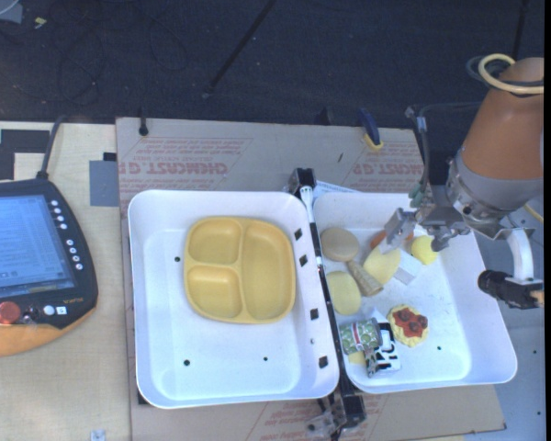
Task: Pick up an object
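My gripper [417,237] hangs over the far part of the right bin [482,352], with its fingers spread open. A small yellow fruit [425,249] lies just at the fingertips, nearer the right finger, and the fingers are not closed on it. A pale yellow wedge [382,266] rests beside the left fingertip. Further left are a wooden brush [341,243] and a round yellow piece [342,292]. An orange piece [376,240] peeks out by the left finger.
At the near side of the right bin lie a pizza-like toy [409,325], a green packet [357,337] and a black-and-white item [384,356]. A yellow divided plate [239,269] sits in the left bin [156,338]. A tablet pendant [28,255] rests at far left.
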Action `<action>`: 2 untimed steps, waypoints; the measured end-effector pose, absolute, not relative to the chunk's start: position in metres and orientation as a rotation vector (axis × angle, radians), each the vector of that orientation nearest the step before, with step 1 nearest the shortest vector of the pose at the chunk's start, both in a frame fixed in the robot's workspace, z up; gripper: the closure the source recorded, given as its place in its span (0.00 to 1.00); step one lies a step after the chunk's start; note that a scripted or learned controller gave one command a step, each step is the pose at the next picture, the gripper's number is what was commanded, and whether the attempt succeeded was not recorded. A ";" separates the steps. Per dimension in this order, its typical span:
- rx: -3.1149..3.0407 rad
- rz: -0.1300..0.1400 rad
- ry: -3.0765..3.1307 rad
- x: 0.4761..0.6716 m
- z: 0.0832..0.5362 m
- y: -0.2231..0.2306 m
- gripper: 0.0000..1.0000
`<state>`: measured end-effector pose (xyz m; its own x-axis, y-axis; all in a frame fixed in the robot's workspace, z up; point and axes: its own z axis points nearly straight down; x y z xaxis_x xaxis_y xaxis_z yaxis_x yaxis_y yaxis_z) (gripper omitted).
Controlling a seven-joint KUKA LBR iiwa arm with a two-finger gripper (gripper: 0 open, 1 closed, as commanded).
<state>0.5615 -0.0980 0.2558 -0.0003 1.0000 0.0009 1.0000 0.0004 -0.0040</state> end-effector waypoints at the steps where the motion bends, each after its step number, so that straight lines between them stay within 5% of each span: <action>1: -2.215 0.005 -2.222 0.609 0.113 -0.104 0.00; 2: -2.223 -0.005 -2.224 0.604 0.105 -0.100 0.00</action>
<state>0.6038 -0.1003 0.1049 -0.0002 1.0000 -0.0002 1.0000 0.0002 0.0043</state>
